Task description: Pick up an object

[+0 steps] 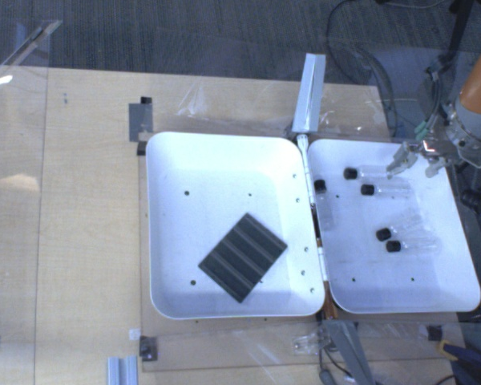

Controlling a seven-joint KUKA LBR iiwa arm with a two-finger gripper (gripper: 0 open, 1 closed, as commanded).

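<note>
- White plastic made up both shallow bins, set side by side on the wooden desk [64,239], their inner rims touching along the middle.
- Left bin [176,167] carried one dark ribbed slab [243,257], turned at a slant and lying toward the near edge, right of that bin's centre.
- Right bin [449,279] carried clear small vials with black caps, hard to make out against the white; five black caps could be counted: one [320,186] by the left rim, one [350,173] and one [368,189] toward the far edge, and two close together, [382,234] and [394,246], near the centre.
- Grey arm with its orange band [479,95] came in over the right bin's far right corner.
- Its claw [418,157] hung over that far edge, near the vials there; whether its fingers were wide or narrow could not be told, and nothing was seen between them.
- One upright metal bar [310,93] stood at the far edge where the bins met.
- Two small dark brackets sat on the desk, one [141,119] off the left bin's far left corner, one [148,348] off its near left corner.
- Cables [361,54] looped beyond the desk's far right corner.
</note>
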